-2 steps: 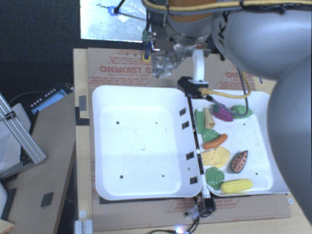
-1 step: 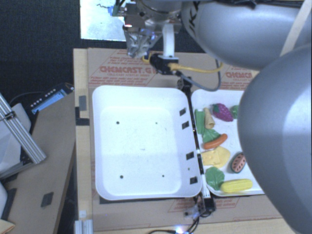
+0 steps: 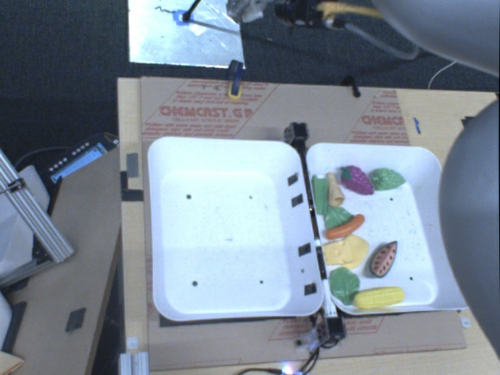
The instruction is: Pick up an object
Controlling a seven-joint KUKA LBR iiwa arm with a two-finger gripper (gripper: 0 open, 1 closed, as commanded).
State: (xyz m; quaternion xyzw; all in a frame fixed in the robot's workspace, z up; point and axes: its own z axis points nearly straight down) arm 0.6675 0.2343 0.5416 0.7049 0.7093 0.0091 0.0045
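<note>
Contents, listed from the near edge of the bench toward the gripper (image 3: pixel 248 5).

- Corn cob (image 3: pixel 380 296): yellow, lying flat at the near rim of the right bin (image 3: pixel 428 161); the item farthest from the gripper, well below it and to its right in the view.
- Green leaf (image 3: pixel 342 282): touching the cob's left end.
- Brown slice (image 3: pixel 383 258): oval, red-edged, dark-seeded.
- Yellow lump (image 3: pixel 346 251): pale, just left of the slice.
- Orange sausage (image 3: pixel 344 226): tilted, resting above the lump.
- Green pod (image 3: pixel 319 195) and beige cone (image 3: pixel 335 189): side by side at the bin's left wall.
- Purple grapes (image 3: pixel 357 180) and green lettuce (image 3: pixel 387 179): the items closest to the gripper, though well apart from it.
- Left bin (image 3: pixel 160 209): white, below the gripper.
- Gripper: raised beyond both bins, over a shiny sheet (image 3: pixel 156 30); nothing is seen held, and whether it is open or closed cannot be told.
</note>
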